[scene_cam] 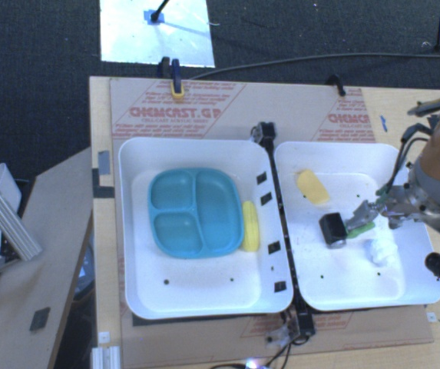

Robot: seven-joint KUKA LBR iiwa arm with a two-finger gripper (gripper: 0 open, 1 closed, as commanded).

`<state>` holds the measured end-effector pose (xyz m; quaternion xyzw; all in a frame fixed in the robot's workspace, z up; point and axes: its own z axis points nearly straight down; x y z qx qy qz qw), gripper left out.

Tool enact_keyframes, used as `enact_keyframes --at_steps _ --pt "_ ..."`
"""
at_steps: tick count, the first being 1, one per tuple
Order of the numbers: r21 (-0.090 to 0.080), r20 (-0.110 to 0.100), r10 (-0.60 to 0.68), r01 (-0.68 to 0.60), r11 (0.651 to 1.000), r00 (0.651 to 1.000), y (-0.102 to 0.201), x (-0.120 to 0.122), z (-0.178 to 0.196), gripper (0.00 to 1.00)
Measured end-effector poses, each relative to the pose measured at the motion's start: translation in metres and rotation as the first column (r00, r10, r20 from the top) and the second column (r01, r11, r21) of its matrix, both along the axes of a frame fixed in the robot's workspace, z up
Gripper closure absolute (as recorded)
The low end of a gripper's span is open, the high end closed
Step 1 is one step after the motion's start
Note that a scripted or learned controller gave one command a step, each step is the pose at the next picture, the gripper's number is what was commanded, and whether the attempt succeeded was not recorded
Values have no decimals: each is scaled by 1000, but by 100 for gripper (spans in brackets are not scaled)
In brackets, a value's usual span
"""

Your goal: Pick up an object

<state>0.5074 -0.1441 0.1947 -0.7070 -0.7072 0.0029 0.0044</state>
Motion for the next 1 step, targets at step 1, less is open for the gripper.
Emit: enact_keyframes --at_steps 1 --pt "-2 11 3 -3 1000 1000 0 3 5 0"
